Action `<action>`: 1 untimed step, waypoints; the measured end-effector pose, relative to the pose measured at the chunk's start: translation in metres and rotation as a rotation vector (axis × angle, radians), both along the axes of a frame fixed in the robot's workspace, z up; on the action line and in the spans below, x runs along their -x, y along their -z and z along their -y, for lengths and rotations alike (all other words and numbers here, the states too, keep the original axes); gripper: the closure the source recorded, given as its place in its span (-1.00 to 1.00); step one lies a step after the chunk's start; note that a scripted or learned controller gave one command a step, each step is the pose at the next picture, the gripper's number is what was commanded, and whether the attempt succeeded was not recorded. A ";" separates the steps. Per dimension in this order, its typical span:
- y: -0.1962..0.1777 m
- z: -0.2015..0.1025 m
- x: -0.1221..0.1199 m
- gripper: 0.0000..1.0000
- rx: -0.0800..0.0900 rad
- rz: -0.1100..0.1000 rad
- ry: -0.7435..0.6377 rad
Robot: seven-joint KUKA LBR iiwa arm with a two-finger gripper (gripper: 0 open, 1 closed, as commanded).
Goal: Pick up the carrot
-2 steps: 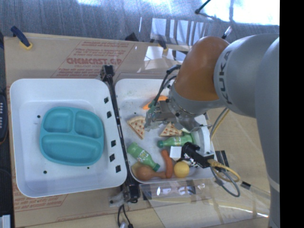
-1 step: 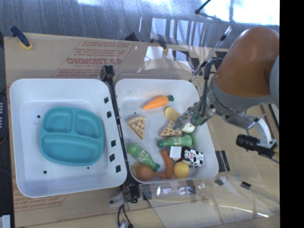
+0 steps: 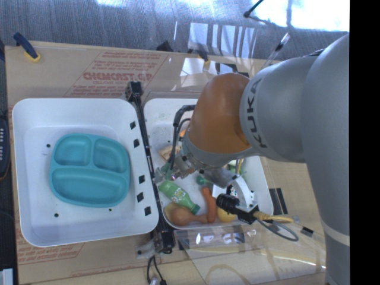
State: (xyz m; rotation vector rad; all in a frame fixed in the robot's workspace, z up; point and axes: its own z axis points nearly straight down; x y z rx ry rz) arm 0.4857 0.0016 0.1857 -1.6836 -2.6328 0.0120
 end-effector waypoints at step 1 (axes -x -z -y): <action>-0.111 0.148 0.009 1.00 0.009 0.021 -0.236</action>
